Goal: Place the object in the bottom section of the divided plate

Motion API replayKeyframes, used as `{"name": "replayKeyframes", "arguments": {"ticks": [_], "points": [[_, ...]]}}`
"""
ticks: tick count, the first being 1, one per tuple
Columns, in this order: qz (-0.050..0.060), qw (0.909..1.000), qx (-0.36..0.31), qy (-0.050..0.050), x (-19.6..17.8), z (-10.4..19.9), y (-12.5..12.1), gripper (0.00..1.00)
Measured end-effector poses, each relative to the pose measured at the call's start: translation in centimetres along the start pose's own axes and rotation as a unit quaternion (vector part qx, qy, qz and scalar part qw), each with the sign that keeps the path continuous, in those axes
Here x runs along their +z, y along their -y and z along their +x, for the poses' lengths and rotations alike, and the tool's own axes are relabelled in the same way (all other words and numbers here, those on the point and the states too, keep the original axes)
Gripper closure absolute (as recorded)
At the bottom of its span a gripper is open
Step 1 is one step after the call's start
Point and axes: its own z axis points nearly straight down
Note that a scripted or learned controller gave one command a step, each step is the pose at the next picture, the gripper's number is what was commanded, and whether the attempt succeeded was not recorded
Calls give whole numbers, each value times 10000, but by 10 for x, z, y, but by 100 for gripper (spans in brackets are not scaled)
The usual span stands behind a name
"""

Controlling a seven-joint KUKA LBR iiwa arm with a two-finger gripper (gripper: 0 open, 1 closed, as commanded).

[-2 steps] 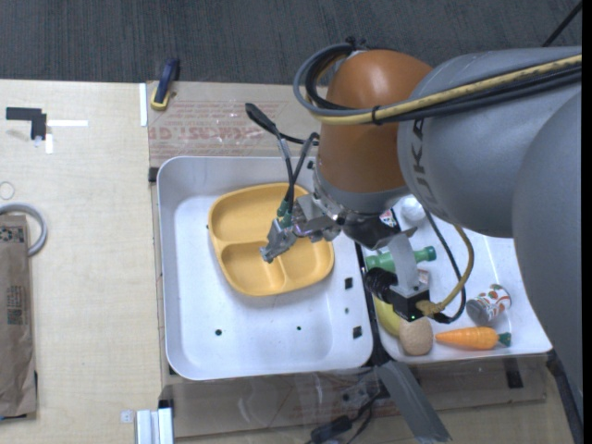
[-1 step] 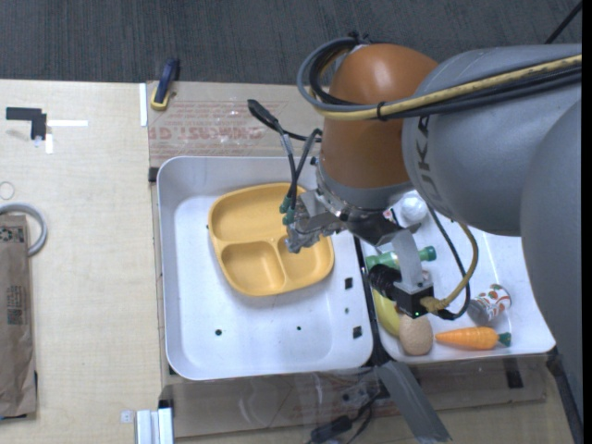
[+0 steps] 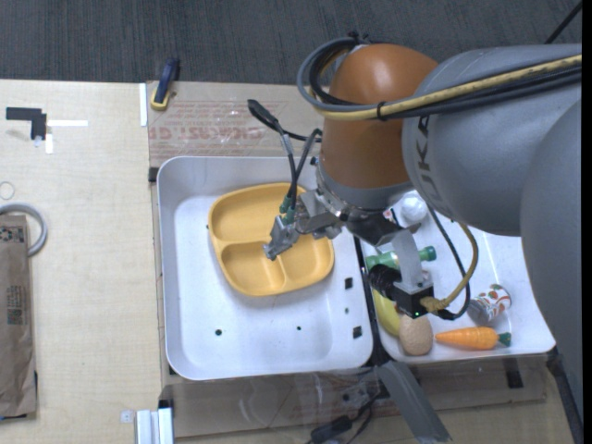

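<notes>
The grey arm with its orange band (image 3: pixel 388 128) reaches over the left shallow white bin (image 3: pixel 185 340), where the yellow divided plastic plate (image 3: pixel 245 248) lies. Its gripper (image 3: pixel 277 245) hovers over the plate's middle; its state is unreadable. An orange toy carrot (image 3: pixel 470 339) lies in the right bin.

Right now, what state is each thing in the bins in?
Divided plate: flat in the left bin, sections bare.
Gripper: low over the plate's divider.
Toy carrot: lying in the right bin.
Banana: lying there, partly hidden.
Egg-shaped object: beside the carrot.
Green bottle: on its side.
</notes>
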Motion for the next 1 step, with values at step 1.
{"name": "replayKeyframes", "arguments": {"ticks": [1], "points": [[8,9707,2401,-13,107,-7,3,0]]}}
